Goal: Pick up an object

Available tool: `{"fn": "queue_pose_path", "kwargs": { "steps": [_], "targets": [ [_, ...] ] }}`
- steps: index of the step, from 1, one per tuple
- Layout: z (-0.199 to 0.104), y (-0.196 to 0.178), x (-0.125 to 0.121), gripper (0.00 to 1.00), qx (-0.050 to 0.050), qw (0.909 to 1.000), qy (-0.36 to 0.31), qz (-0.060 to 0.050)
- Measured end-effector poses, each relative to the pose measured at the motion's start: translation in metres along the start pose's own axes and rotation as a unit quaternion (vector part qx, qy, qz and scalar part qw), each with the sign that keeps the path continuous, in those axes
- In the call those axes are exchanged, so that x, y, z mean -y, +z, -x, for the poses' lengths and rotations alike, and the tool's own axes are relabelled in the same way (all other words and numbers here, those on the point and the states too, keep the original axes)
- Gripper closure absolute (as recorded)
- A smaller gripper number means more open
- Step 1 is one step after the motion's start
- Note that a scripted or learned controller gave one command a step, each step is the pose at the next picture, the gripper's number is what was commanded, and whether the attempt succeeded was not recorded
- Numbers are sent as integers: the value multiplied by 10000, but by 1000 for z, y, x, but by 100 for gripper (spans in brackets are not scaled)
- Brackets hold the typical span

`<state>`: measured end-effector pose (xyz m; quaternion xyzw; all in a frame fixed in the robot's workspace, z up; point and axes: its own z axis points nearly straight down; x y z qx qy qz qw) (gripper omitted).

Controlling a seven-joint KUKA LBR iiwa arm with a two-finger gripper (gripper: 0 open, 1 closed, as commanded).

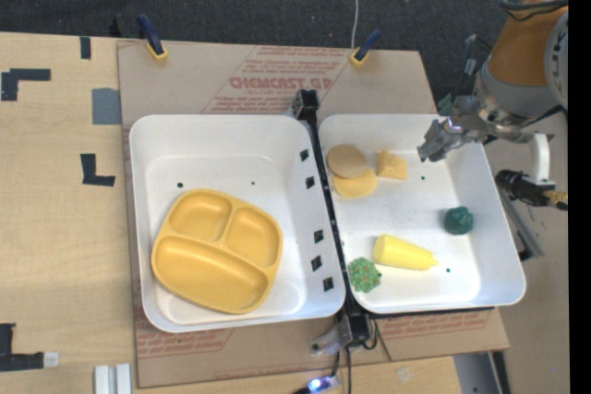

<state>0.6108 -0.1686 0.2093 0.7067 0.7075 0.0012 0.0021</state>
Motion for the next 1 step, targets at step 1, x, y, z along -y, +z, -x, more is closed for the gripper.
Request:
{"fn": "queue_pose_path", "kwargs": {
  "steps": [1],
  "targets": [
    [-2, -43, -3, 100, -3, 10000, -6, -3]
  ]
}}
